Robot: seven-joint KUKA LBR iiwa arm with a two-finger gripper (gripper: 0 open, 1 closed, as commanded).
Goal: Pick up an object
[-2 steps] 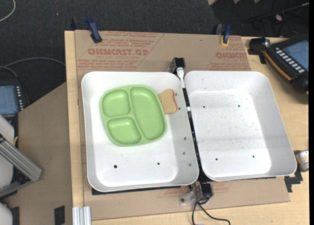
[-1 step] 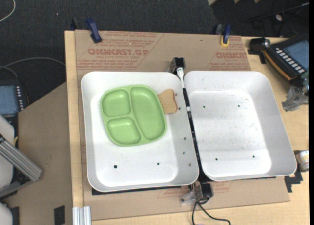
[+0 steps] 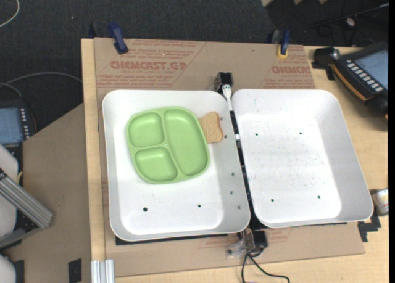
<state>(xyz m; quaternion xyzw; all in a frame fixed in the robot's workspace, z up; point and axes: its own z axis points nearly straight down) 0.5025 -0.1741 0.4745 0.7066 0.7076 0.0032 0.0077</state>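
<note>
i'd go for the tan cracker-like piece (image 3: 212,127), small enough to pinch, lying in the left bin (image 3: 123,208) against the right edge of the green divided plate (image 3: 168,145). i can't tell my hand's state. the right bin (image 3: 296,152) holds nothing graspable.

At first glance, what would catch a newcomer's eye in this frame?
The bright green divided plate stands out, lying in the left white bin toward its far side. A small tan cracker-like piece sits against the plate's right edge. Beside them, the right white bin shows a speckled floor.
</note>
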